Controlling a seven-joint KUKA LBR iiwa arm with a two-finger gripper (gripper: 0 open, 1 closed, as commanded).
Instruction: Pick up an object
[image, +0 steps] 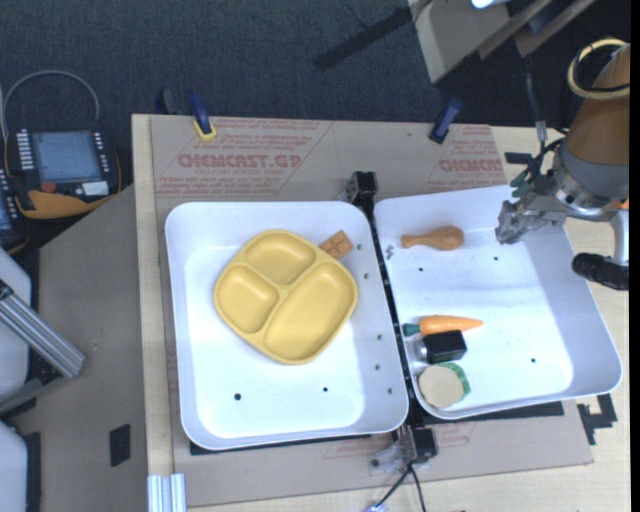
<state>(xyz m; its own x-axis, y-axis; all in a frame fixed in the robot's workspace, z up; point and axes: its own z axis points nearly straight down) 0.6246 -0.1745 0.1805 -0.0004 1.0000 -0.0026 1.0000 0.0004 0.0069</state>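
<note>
At the far left, off the bench (150, 300), a handheld control pendant (62, 165) with a small screen lay on the dark floor, a looped cable arching over it. The bench itself was topped with brown cardboard printed in red lettering, and a yellow-tipped blue clamp (201, 118) gripped its far edge. The left bin (200, 390) held a yellow divided plate (286, 295) with three compartments, sitting slightly toward the far side of the bin; just beyond the plate's far right corner a small tan wooden block (336, 244) touched or nearly touched its rim. A black bracket (362, 186) sat at the far end of the seam between the two bins. In the right bin (560, 350), a tan drumstick-shaped toy (433, 238) lay near the far left corner, its thick end pointing right. Against the near left wall of the same bin, three things clustered together: an orange carrot (450, 324) lying lengthwise, a small black box (444, 347) just nearer than it and touching or almost touching it, and a pale round disc with a green rim (443, 385) at the near corner. Farther right, the gripper (512, 228) hung over the far part of the right bin, well apart from the drumstick toy and with nothing visibly between its jaws; whether those jaws were spread or pressed together could not be told. Above it rose the grey wrist and the orange band (600, 125) of the arm.
</note>
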